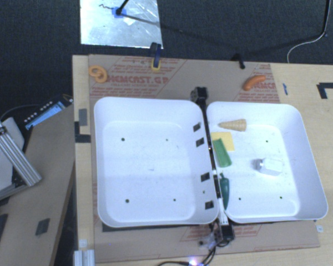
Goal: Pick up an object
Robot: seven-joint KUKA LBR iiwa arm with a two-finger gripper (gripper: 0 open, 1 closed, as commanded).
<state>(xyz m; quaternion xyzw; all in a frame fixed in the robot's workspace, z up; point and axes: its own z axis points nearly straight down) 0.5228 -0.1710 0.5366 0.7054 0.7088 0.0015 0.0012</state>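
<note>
Right bin (308,148) has all the stuff: a cone (233,125) near the top, yellow block (224,141) touching a green piece (221,154) by the left wall, dark green thing (224,189) lower down, and a grey-white object (266,166) mid-bin. Left bin (150,159) sits beside it.

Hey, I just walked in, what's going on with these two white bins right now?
Nothing is being handled at this moment. The right bin holds a cone, a yellow block, a green piece, a dark green piece and a small grey-and-white object. An orange sausage-shaped toy and a pretzel lie on the bench outside.
</note>
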